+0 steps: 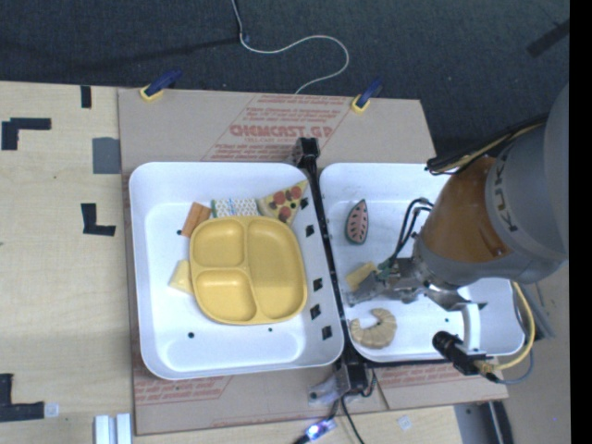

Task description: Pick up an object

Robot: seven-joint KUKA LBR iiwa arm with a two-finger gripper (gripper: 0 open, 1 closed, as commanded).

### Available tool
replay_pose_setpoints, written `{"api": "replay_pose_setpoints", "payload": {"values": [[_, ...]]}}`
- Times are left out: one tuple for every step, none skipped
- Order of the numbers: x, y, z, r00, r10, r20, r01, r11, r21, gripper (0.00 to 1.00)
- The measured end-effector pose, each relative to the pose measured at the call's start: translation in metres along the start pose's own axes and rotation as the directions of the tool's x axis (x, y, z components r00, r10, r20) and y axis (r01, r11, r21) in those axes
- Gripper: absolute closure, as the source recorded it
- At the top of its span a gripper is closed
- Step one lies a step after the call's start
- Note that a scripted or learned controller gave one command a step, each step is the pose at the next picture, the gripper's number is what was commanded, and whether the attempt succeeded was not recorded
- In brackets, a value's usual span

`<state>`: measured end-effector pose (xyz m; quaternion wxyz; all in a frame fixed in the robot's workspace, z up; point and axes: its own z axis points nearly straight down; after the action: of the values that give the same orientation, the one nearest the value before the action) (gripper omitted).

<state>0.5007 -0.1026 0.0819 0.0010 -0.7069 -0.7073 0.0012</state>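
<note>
Bins sit side by side on a sheet of cardboard (277, 132) in the middle of the frame. My arm (490, 225) comes in from the right, grey with an orange band, and bends down over the right bin (416, 181). My gripper (375, 283) is low in that bin, near its left wall. I cannot tell how it is set, because the wrist hides that part.

A small yellow piece (361, 274) lies right at the tip of my gripper. I cannot tell if I am touching it. Just below it, near the bottom edge of the bin, lies a curled tan pastry (375, 327). Higher up in the same bin, well apart from my gripper, lies a watermelon slice (358, 220), red with a dark rim.

The left bin (153, 248) holds a big yellow plate (248, 268) with three sections. A pizza slice (285, 202) peeks out at the upper right of the plate. An orange stick (195, 218) pokes out at its upper left. A pale yellow wedge (179, 276) shows at its left side.

A thin white cable (305, 44) curls over the dark floor at the top of the frame.
</note>
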Motion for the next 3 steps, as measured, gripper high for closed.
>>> {"api": "replay_pose_setpoints", "payload": {"values": [[0.000, 0.000, -0.013, 1.000, 0.000, 0.000, 0.000, 1.000, -0.001, 1.00], [0.004, -0.009, -0.060, 1.000, -0.001, -0.001, 0.001, 1.000, -0.003, 1.00], [0.004, -0.001, -0.120, 1.000, -0.002, 0.000, 0.002, 1.000, -0.006, 1.00]]}}
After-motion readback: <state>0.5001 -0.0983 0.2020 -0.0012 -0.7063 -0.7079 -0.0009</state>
